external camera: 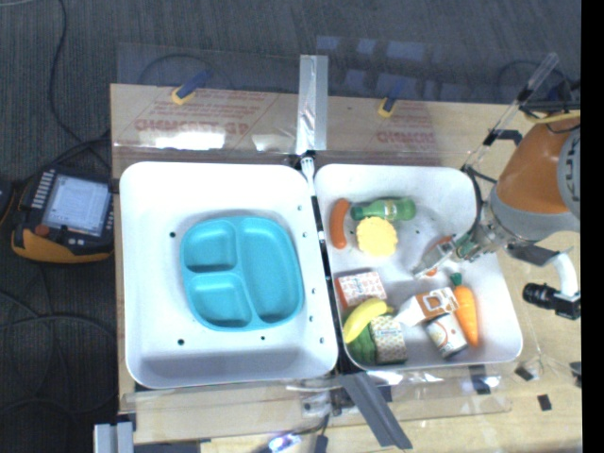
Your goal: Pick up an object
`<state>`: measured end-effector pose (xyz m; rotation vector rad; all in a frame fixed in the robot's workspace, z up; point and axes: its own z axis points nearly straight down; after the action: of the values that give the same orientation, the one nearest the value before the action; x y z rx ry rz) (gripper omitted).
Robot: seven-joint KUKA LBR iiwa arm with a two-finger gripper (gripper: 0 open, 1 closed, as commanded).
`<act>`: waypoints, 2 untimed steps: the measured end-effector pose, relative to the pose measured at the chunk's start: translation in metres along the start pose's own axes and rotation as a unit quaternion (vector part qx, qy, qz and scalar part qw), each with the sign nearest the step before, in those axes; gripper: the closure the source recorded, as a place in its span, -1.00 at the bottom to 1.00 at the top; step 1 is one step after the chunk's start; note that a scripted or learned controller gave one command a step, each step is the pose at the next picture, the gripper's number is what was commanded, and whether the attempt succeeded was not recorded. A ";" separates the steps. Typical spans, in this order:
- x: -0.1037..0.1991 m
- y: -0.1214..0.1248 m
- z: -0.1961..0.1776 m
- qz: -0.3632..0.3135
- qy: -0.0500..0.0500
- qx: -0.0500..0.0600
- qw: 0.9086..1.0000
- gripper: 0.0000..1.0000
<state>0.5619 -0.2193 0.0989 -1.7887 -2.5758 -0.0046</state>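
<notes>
Robot's two-finger gripper [436, 258] hovers inside the right white plastic bin [491, 347], fingers parted, holding nothing; an orange plastic carrot [466, 314] lies just below it; a round yellow toy [377, 238] sits to its left.

A robotics laboratory was the setting: a grey arm [543, 192] with an orange band reached in from the right of the frame over a plywood bench [236, 116] bearing two shallow white bins [132, 281]. A handheld control pendant [64, 213] (its screen lit) lay on dark carpet [283, 12] at the left, cables [42, 12] trailing across the upper left corner. Clear panels taped along the bench's far edge, and toy food [377, 238] in the right bin, marked a test rig.
</notes>
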 end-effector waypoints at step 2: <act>-0.003 0.020 -0.002 0.020 -0.005 -0.009 1.000 1.00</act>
<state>0.5814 -0.2157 0.1009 -1.8505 -2.5543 -0.0189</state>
